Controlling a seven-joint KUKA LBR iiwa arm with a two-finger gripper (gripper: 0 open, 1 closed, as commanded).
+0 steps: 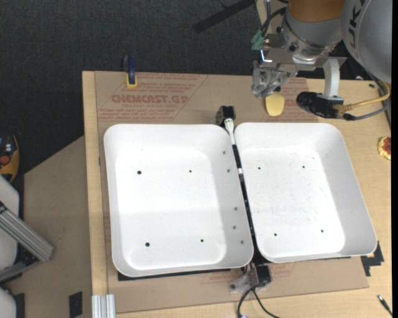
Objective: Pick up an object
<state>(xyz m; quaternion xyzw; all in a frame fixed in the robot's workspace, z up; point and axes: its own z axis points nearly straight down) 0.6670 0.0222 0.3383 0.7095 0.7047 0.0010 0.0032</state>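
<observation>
A small pale yellow object [275, 104] hangs at the gripper [272, 91], up past the far rim of the right bin [348, 186] and over the brown board [155, 99] the bins sit on. From here it looks pinched at its top between the two fingers, with most of its rounded body showing below them; whether it rests on the board or hangs just clear of it, I can't tell.

The arm [314, 18] comes down from the upper right, its orange band at the very top edge, the wrist pointing steeply downward and the gripper's metal fingers drawn close together on the yellow piece. A black cylindrical fitting [318, 104] with a yellow cable lies just beside the object on its right, so that side is tight.

The right bin's far edge runs just below the object, and the left bin [124, 186] sits alongside, the two rims touching along a dark hinge strip [239, 180] in the middle. A blue and yellow clamp [130, 69] grips the board's far edge, well apart to the left. Between the clamp and the gripper the board lies bare.
</observation>
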